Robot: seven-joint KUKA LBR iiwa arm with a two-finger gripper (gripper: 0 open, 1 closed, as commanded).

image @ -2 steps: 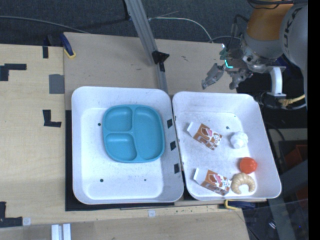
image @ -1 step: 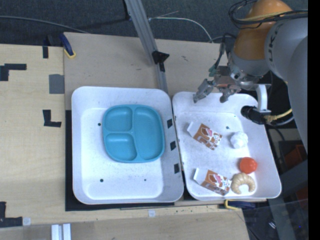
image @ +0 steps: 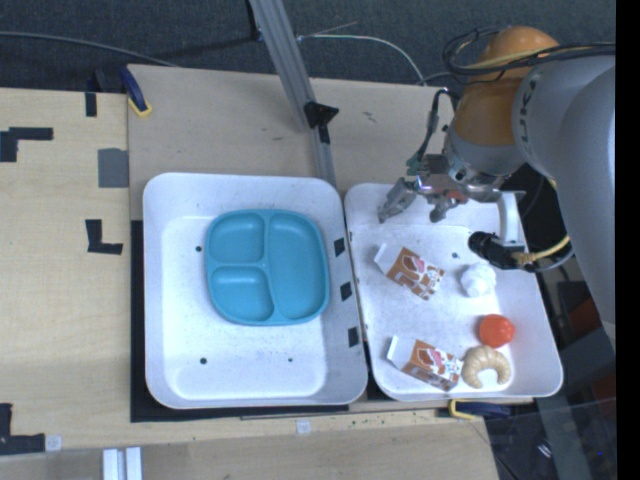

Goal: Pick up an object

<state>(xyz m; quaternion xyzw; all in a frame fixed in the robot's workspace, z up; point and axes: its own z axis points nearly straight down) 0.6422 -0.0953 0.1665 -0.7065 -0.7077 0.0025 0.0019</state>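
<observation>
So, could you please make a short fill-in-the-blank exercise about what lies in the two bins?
1. The blue divided plate lies in the ____ bin.
2. The croissant lies just below the ____ ball.
3. The right bin holds ____ small cartons, one above the other.
4. The gripper hovers at the ____ end of the right bin.

Missing words: left; orange; two; far

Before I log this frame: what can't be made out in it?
- Print on the two cartons: too small to read in the camera view.
- White lump: too small and pale against the right bin to identify.
- Bin's far right corner: covered by the arm.
- Gripper: nothing visible between its spread fingers.
</observation>
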